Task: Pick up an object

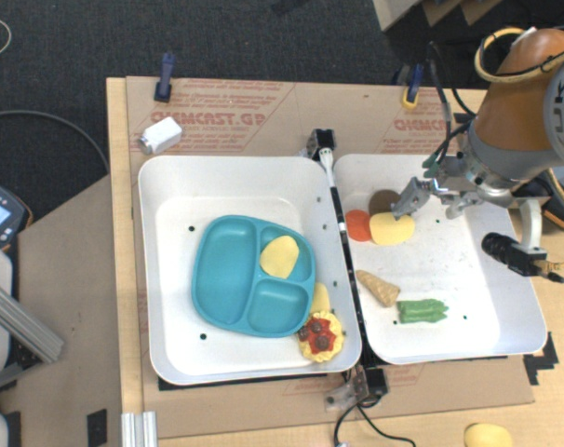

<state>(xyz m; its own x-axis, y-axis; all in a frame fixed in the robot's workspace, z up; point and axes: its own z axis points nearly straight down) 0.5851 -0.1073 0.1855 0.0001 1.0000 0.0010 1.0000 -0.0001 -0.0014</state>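
Beside hand, yellow piece, brown lump

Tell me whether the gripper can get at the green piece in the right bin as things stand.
Probably yes. The green piece lies flat on bare floor of the right bin, apart from the tan wedge beside it, with nothing on top. The gripper hangs further back over the yellow piece.

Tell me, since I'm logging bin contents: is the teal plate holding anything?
Yes. The teal plate in the left bin holds one pale yellow piece in its upper right compartment; the other compartments look bare.
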